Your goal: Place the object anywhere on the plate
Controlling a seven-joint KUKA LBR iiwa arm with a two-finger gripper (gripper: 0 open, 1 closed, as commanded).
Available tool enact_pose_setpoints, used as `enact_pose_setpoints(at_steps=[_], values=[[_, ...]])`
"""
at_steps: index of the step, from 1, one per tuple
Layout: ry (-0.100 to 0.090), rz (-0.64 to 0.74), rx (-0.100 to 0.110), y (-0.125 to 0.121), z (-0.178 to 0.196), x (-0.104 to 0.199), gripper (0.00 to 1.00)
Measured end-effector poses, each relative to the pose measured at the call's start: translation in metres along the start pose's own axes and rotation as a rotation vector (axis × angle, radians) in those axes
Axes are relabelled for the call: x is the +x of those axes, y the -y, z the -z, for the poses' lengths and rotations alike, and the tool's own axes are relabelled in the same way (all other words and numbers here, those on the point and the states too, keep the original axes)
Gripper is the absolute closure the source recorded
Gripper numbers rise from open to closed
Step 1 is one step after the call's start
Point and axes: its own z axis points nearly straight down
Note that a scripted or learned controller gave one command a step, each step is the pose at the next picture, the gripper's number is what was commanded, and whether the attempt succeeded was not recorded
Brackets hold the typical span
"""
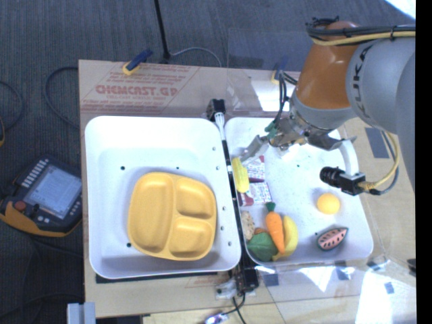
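Grey carpet underneath, cardboard-topped bench [135, 90] carrying two white bins side by side. Left bin [108, 147] holds the yellow three-compartment plate [173, 214], nothing on it. Right bin [354, 238] holds the clutter: toy carrot [274, 228] lying on a banana [290, 233] and green vegetable [262, 246] near the front, small printed packets [256, 181] by the divider, yellow ball [328, 203] and a watermelon-slice toy [331, 237] further right.

Gripper [260, 147] sits low over the back-left part of the right bin, just above the packets. Fingers [253, 145] look slightly parted with nothing between them, though wrist hardware crowds that spot, so low confidence.

Step, as I read it: grasp not yet made, transfer not started. Which item is the target isn't given; packets are nearest.

Next needs: settle on one item, close firmly, lift clear of the divider wall, carry left, release over any plate compartment. Risk: flat packets are hard to pinch.
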Motion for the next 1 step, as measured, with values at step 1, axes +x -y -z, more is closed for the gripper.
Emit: enact_pose_setpoints(at_steps=[1], values=[[-0.001,0.180,0.002,0.0847,-0.0279,0.0060,0.00]])
